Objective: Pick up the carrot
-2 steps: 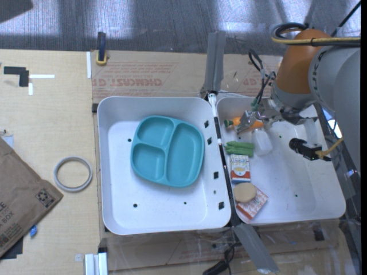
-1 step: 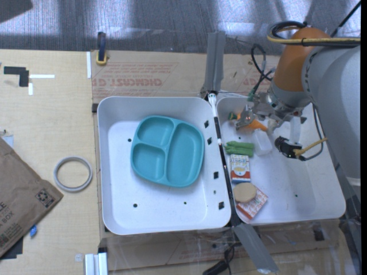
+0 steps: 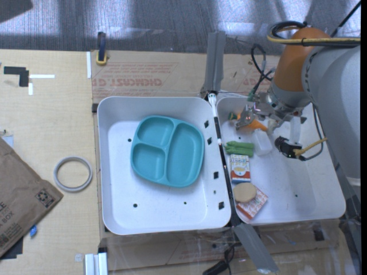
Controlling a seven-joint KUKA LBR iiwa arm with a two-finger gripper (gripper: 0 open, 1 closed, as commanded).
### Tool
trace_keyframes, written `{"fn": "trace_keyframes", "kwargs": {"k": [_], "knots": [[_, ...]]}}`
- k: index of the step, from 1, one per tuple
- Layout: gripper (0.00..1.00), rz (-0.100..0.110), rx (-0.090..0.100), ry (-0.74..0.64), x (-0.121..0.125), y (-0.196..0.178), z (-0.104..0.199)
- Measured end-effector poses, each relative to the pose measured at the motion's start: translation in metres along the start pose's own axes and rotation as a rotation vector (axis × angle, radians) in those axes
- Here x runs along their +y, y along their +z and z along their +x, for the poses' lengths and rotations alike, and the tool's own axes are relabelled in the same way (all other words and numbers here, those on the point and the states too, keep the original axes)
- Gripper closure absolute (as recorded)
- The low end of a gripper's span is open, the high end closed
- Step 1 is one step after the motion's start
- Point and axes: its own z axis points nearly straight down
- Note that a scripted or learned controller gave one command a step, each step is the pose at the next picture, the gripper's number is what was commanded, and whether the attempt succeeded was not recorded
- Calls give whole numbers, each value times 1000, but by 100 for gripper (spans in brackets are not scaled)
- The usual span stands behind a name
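Carrot lies right beneath claw; claw's spread cannot be told.

Two shallow white bins side by side on the bench: left bin holding a teal divided plate, right bin holding a green item, a small carton, a round biscuit-like piece on a red-edged packet. Upper right, gripper low in the right bin's far left corner, directly over the orange carrot; fingers indistinct. Left of the bins, a tape ring and a cardboard box.
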Motion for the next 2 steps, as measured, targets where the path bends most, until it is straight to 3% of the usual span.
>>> {"fn": "trace_keyframes", "kwargs": {"k": [1,2], "knots": [[100,-3,-1,-1,0,-9,0],[100,-2,-2,-2,0,-18,-1]]}}
